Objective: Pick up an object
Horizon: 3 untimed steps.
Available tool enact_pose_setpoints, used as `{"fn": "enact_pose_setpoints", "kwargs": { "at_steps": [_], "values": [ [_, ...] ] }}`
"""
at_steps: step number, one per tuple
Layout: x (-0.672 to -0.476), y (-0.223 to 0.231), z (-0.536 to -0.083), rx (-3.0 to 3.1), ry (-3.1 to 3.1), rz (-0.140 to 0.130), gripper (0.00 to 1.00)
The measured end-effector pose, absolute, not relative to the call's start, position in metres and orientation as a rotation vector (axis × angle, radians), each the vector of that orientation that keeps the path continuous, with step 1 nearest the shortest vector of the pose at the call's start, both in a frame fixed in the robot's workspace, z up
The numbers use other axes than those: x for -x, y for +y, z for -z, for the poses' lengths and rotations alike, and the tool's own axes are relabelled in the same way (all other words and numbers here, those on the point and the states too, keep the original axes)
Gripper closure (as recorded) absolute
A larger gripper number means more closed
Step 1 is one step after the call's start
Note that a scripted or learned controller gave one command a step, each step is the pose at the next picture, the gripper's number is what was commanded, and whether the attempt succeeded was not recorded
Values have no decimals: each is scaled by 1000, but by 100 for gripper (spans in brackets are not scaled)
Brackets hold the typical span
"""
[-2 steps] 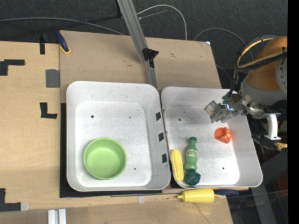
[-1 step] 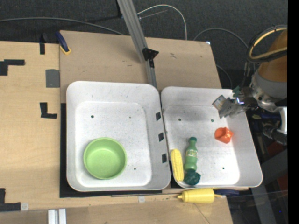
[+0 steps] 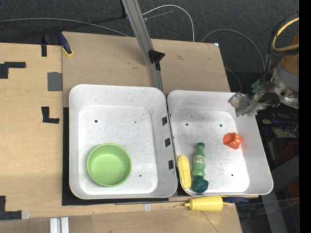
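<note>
Evidently the approach step was in hand: the grey two-finger gripper [image 3: 241,104] hung over the upper right rim of the right white plastic bin [image 3: 216,97], and nothing showed between its tips. Whether it stood spread or pressed together I could not tell. The small orange plastic toy [image 3: 233,140] lay nearest, just below it in that bin, with the green plastic bottle [image 3: 198,161] and yellow corn cob [image 3: 184,171] farther left; next it would need lowering over one.

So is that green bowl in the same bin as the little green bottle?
No, the green bowl sits in the left bin; the green bottle is in the right bin.
</note>
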<state>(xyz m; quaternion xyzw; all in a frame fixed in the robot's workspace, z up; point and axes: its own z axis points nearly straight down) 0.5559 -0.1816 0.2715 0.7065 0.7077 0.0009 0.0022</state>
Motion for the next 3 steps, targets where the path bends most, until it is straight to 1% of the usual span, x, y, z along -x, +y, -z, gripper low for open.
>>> {"fn": "enact_pose_setpoints", "kwargs": {
  "at_steps": [1, 2, 3],
  "values": [
    [-563, -135, -257, -2217, 2229, 1, 100],
    [-566, -75, -242, -2216, 2231, 2, 100],
    [-565, -23, -227, -2217, 2231, 3, 100]
  ]
}}
